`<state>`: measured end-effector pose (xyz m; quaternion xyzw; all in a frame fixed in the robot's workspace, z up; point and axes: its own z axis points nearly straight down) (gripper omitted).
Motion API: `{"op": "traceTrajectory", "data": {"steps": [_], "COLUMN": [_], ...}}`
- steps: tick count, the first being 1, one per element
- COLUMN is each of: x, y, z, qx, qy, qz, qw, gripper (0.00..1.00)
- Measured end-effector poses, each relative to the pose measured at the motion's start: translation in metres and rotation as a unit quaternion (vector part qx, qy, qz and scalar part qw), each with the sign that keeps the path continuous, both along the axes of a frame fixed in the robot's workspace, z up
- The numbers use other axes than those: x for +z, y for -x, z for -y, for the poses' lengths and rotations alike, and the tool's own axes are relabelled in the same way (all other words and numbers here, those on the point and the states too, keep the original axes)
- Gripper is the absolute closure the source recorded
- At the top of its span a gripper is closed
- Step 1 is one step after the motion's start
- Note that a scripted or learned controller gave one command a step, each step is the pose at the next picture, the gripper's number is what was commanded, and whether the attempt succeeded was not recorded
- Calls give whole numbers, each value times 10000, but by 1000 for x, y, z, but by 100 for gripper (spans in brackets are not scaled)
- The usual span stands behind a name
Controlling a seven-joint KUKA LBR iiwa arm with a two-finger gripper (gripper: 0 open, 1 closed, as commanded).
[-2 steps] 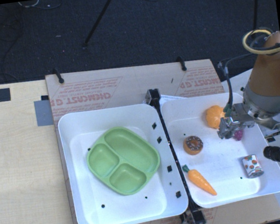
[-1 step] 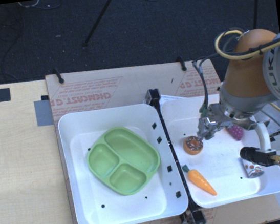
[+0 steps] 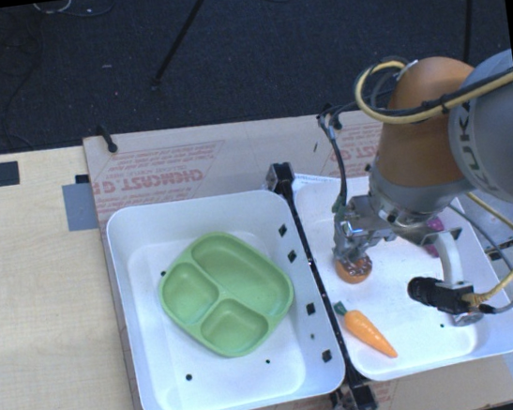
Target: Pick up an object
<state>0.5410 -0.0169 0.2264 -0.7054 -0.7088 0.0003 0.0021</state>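
1. Gripper (image 3: 352, 254) fingers are seen lowered onto a small round orange object (image 3: 354, 271) in the right bin (image 3: 503, 340); whether they are apart or clamped cannot be told, as the object is partly covered by them.
2. Just below and slightly right of the round object, a toy carrot (image 3: 368, 330) is laid at a slant, apart from it.
3. Well left of the round object, a green divided plate (image 3: 226, 292) is set in the left bin (image 3: 160, 393).
4. The round object is judged light, rigid and smooth, so it may roll or slip; a hold across its widest part is advised.
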Motion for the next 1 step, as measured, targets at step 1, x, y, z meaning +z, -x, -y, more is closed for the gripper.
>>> {"op": "traceTrajectory", "data": {"steps": [1], "x": [-10], "y": [-10], "z": [-53], "qx": [-4], "qy": [7], "qz": [-2], "qw": [10000], "gripper": [100]}}
